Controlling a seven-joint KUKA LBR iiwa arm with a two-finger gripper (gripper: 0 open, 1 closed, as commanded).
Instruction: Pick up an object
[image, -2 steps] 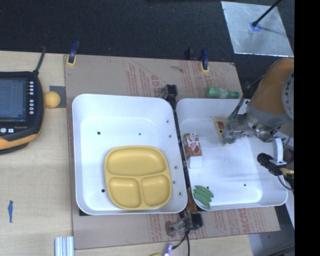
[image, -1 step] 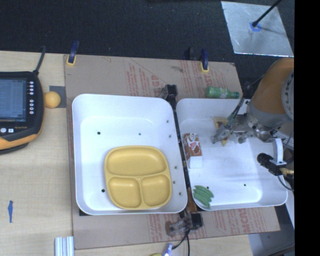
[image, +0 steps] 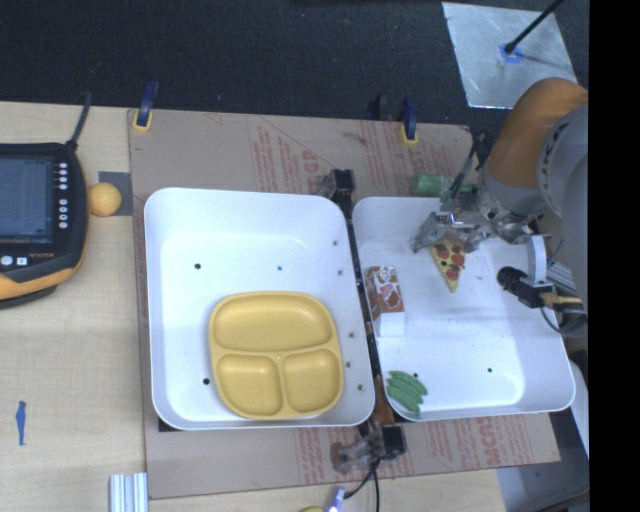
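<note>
Green leafy plastic vegetable (image: 405, 390) lies at the right white bin's (image: 520, 385) near-left corner. Farther off, a printed snack packet (image: 384, 289) rests by its left wall. At the far right, the gripper (image: 447, 232) touches a toy pizza slice's (image: 450, 265) crust; whether its fingers grasp it, I cannot tell.

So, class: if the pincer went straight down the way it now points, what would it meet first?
Probably the pizza slice, lying just below the pincer in the right bin; depth is unclear.
</note>
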